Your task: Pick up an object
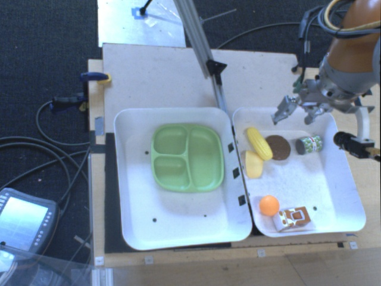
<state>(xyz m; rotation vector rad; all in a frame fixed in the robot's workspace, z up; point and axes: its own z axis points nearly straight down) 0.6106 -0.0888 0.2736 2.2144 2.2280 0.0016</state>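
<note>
My gripper [299, 113] hangs over the far edge of the right bin [339, 186], its two fingers spread apart with nothing between them. Just below it in the bin lie a brown round disc [278, 148], a yellow corn cob [259, 143], a pale yellow wedge [254, 165] and a small dark-and-green can [309, 145] on its side. Nearer the front sit an orange ball [269, 205] and a brown-and-white box [294, 218].
The left bin [137, 213] holds a green divided plate [187, 158]. A slanted metal pole [196, 31] crosses the back of the bench down to the gap between the bins. A black fixture [351, 143] juts in at the right bin's right rim.
</note>
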